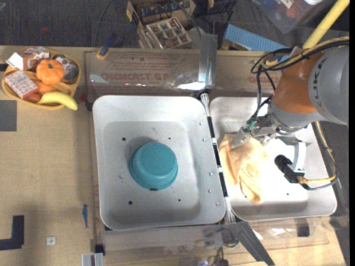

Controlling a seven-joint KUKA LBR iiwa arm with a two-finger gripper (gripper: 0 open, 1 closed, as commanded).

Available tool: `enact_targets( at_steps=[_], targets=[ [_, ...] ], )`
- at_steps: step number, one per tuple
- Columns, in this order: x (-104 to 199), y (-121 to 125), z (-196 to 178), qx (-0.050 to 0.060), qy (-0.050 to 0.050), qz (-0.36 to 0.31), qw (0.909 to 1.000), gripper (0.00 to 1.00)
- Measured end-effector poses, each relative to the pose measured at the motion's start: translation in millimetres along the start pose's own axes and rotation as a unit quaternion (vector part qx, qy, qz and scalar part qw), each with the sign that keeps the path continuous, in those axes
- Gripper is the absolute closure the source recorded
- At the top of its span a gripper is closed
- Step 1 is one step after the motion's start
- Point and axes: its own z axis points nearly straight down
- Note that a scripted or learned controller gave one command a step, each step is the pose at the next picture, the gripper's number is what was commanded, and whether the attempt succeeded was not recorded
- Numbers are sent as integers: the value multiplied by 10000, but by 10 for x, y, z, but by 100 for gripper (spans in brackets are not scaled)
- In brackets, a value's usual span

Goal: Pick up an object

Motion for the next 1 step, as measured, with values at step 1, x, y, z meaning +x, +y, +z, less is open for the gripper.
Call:
enact_targets(
  at_steps=[1],
  targets=[
    [-376,32,-427,7,-3,232,9997,0]
  ],
)
